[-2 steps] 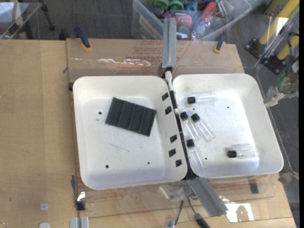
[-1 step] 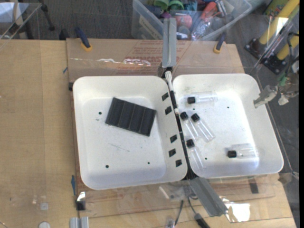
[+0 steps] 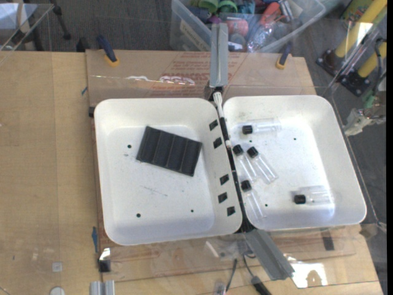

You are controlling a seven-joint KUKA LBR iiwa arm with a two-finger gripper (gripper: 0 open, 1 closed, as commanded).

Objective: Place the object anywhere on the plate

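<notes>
**Capped vials in the right bin, dark plate alone in the left**

Camera view: two white bins sit side by side on a cardboard sheet (image 3: 153,66) laid over the wooden tabletop (image 3: 43,165).

The left bin (image 3: 110,165) holds the plate (image 3: 169,150), a dark, ribbed rectangle. It lies flat and slightly skewed in the far half of the bin floor, nearer the seam between the bins than the bin's left wall. Nothing rests on it.

The right bin (image 3: 344,165) holds five clear vials with black caps, all lying on their sides.
- One vial (image 3: 259,128) lies near the far wall.
- A pair of vials (image 3: 261,165) lies just beside each other by the seam, with the caps toward the far edge.
- A fourth vial (image 3: 250,195) lies closer to the near wall, also against the seam side.
- The fifth vial (image 3: 312,196) lies apart from the others, toward the bin's near right corner.

Every vial is well apart from the plate, with the bin walls between them.

A row of small black tabs (image 3: 220,161) runs along the seam. A grey metal bar (image 3: 218,54) meets the seam at the far edge. Two orange clamps (image 3: 110,57) grip the cardboard there. Beyond the tabletop's far edge stands a clear tub (image 3: 245,11) of colourful items.

Whether the tool is apart or together cannot be told.
</notes>
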